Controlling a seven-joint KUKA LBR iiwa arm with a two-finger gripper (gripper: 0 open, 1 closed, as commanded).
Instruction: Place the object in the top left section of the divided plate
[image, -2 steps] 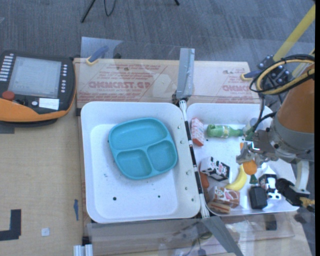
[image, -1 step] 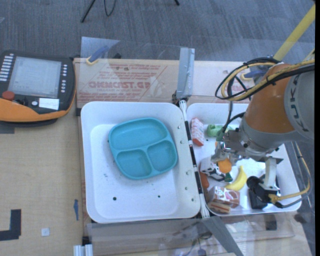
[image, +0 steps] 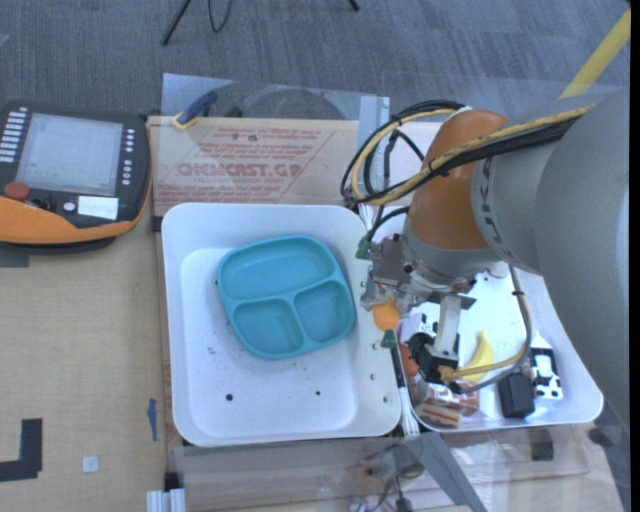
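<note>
A teal divided plate with three sections lies in the left white bin, turned a little, its largest section toward the back. My gripper hangs over the rim between the two bins, just right of the plate's right edge. It is shut on a small orange object, which shows at its fingertips. The grey arm with its orange band reaches in from the right and hides much of the right bin.
The right bin holds a yellow piece, a black block, a brown striped item and a black-and-white item. A teach pendant lies at far left and a cardboard sheet behind the left bin.
</note>
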